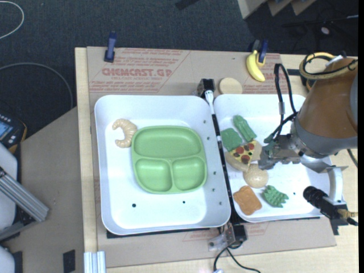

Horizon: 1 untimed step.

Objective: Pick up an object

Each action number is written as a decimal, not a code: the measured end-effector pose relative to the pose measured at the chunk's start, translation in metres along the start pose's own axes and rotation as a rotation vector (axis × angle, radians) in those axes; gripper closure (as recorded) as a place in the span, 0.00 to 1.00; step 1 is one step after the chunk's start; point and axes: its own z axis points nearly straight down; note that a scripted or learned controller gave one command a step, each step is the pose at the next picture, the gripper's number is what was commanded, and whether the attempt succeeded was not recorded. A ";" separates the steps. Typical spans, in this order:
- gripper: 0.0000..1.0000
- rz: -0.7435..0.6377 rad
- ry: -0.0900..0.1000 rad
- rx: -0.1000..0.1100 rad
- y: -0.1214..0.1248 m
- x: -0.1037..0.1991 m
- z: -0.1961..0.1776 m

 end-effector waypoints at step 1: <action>1.00 0.000 -0.001 -0.002 0.001 0.000 -0.010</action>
